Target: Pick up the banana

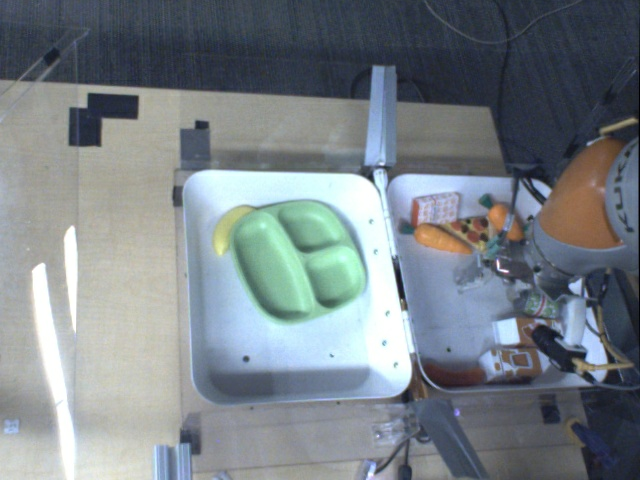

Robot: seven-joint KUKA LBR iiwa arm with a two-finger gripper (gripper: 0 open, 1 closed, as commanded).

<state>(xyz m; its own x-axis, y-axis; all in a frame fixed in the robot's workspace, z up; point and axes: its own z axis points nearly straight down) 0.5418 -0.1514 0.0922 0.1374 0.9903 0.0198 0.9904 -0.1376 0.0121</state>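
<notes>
Overhead, tool (pixel 497 264) low in right bin (pixel 440 338) (grip state unreadable), banana (pixel 229 227) in left bin (pixel 290 368)

You're looking at a bulky KUKA arm (pixel 590 213) with a rounded orange band sitting above a smooth grey wrist. Below that, your gripper (pixel 497 262) is a cluster of metallic, shiny parts. Dark cables trail beside the wrist housing, and a black fitting sits lower down.
</notes>
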